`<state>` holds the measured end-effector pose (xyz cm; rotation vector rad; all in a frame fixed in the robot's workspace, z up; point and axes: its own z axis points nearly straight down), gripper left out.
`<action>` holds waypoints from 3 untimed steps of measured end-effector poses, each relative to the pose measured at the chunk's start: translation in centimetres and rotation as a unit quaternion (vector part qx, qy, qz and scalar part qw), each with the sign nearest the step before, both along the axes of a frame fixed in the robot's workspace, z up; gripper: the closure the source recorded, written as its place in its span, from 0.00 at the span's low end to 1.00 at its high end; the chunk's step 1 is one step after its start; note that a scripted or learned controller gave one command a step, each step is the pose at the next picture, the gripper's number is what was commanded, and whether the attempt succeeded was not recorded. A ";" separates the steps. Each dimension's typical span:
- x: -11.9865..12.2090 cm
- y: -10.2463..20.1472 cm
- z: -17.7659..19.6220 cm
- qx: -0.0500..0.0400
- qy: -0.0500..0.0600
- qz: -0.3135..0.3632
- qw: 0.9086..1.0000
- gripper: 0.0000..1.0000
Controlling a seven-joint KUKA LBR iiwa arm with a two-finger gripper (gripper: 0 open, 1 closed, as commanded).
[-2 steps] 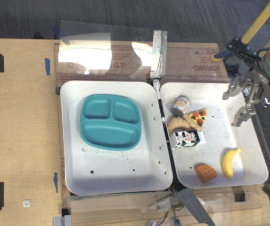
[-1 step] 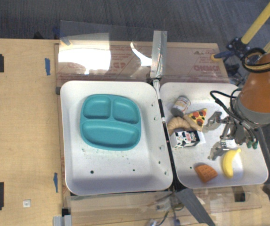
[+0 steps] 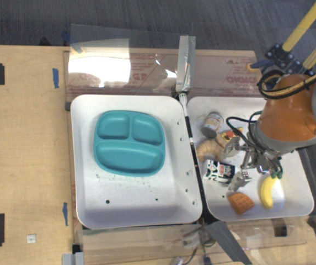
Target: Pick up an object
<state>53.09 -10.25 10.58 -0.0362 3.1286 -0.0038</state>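
Observation:
The right bin (image 3: 295, 208) holds several small objects. A yellow banana (image 3: 267, 192) lies near its front right, with an orange block (image 3: 240, 203) just to its left. A black-and-white patterned item (image 3: 219, 171) sits mid-left, a tan croissant-shaped piece (image 3: 207, 148) above it, and a small grey can (image 3: 213, 123) toward the back. My gripper (image 3: 254, 170) hangs low over the bin's middle, just above the banana and to the right of the patterned item. The orange wrist band (image 3: 287, 112) hides the bin's back right.
The left bin (image 3: 86, 203) holds a teal divided plate (image 3: 129, 142). A raised divider (image 3: 193, 164) separates the two bins. Clear plastic sheeting (image 3: 146, 70) stands behind them. Black cables (image 3: 240, 123) loop beside the wrist.

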 end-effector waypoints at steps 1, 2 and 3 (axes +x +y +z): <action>0.1 0.2 0.9 0.000 -0.002 0.001 1.000 1.00; 2.9 6.1 8.7 -0.004 -0.006 -0.156 0.988 1.00; -1.3 8.6 15.9 0.000 0.001 0.136 0.991 1.00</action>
